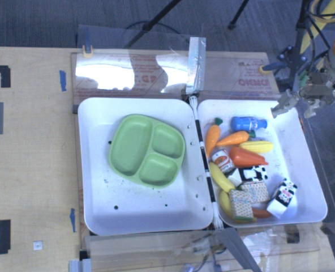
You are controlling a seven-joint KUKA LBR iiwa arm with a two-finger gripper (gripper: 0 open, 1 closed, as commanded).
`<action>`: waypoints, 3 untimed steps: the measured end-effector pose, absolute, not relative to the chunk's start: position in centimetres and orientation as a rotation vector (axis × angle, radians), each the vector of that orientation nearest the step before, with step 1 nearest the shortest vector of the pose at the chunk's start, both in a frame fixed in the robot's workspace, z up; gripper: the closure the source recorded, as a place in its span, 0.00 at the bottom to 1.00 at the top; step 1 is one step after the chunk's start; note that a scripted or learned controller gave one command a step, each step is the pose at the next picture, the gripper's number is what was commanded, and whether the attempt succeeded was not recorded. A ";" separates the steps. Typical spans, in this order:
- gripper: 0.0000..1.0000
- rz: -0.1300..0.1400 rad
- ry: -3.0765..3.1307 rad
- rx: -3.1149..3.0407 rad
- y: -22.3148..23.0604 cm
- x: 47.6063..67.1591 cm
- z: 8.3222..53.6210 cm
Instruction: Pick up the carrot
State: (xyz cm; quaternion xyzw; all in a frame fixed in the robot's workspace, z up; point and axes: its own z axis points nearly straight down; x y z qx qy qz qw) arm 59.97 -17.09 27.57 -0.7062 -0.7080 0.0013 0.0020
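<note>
An orange carrot with a dark green top lies upright along the left wall of the right bin. A second orange carrot-like piece lies slanted just right of it. My gripper hangs above the right bin's far right corner, well right of both carrots. Its fingers are spread open with nothing between them.
The right bin also holds a blue bottle, a corn cob, a red-orange vegetable, a banana, a small jar, boxes and a cow-patterned carton. A green divided plate sits in the left bin.
</note>
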 end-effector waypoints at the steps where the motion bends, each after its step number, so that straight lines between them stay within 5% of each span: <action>1: 0.00 0.003 -2.349 -2.081 -15.4 63.3 17.5; 2: 0.00 0.002 -2.655 -1.670 -10.9 60.2 9.4; 3: 0.00 -0.001 -2.712 -1.585 -10.4 58.2 15.4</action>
